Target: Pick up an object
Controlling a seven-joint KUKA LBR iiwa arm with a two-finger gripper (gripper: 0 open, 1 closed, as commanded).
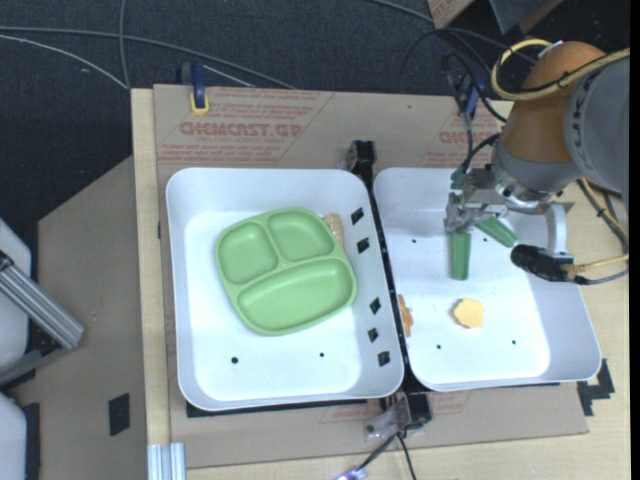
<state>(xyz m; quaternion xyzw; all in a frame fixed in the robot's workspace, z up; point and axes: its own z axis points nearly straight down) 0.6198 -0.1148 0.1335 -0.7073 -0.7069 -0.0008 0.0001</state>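
Observation:
In the right bin (560, 343), a green stick-shaped object (460, 256) runs from just under my gripper (468, 218) toward the front. A second green piece (496, 231) angles off to its right. The gripper sits directly over the top end of the green stick, touching or very close to it. A small yellow object (468, 314) lies on the bin floor in front of the stick. A small orange piece (405, 315) rests against the bin's left wall.
The left bin (200, 358) holds a green divided plate (287, 270), with a small tan object (333, 230) at the plate's back right edge. A black divider (378, 268) with clips runs between the bins. Cables trail off to the right of the wrist.

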